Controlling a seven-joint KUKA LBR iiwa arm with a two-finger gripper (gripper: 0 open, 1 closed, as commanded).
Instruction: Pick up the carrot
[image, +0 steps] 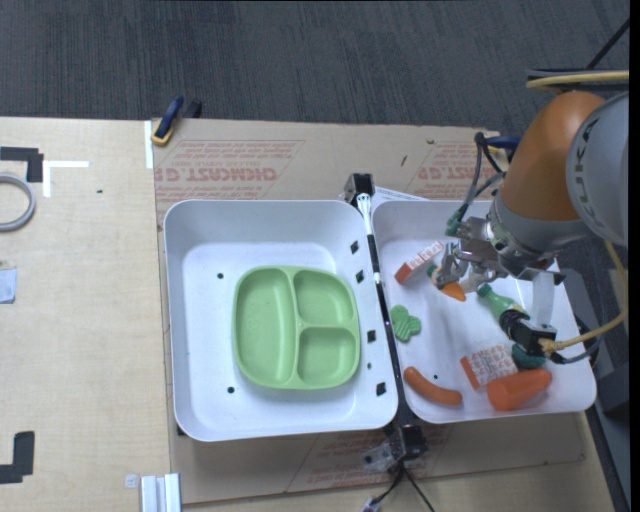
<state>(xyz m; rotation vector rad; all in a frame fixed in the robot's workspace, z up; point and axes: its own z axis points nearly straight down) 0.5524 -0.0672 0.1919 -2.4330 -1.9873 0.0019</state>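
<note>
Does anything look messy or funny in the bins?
Nothing looks spilled or broken. The toy food lies loose in the right bin, while the green divided plate sits tidy in the left bin. The gripper hangs just over a small orange piece.

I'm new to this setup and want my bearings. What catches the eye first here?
The pale green divided plate stands out in the middle of the left bin. In the right bin, the grey arm with its orange band reaches down among toy foods, its gripper right over a small orange carrot.
</note>
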